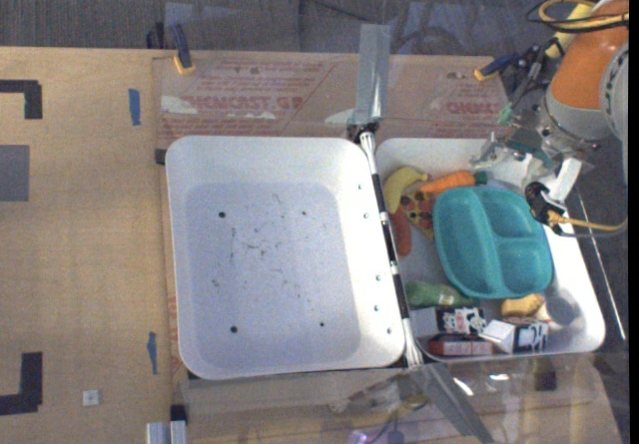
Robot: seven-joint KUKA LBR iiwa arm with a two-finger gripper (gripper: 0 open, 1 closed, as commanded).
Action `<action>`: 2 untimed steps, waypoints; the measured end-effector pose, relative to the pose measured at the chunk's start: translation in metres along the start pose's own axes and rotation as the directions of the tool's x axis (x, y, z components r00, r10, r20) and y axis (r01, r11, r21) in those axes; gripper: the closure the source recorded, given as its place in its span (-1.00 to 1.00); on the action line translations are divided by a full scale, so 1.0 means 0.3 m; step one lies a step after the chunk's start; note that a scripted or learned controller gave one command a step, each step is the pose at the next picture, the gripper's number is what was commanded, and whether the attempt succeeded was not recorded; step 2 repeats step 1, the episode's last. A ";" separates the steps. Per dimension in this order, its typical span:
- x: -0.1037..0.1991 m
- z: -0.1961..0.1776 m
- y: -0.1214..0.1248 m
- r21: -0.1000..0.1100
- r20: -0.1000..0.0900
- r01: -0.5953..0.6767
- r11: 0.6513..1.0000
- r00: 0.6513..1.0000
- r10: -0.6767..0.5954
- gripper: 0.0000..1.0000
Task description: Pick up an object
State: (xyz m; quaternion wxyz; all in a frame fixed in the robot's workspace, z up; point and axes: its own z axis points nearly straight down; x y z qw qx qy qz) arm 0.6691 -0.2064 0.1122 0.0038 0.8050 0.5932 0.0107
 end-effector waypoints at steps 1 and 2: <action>0.012 0.054 -0.005 0.007 0.005 -0.037 0.999 0.999 0.037 -1.00; 0.012 0.054 -0.005 0.007 0.005 -0.037 0.999 0.999 0.037 -1.00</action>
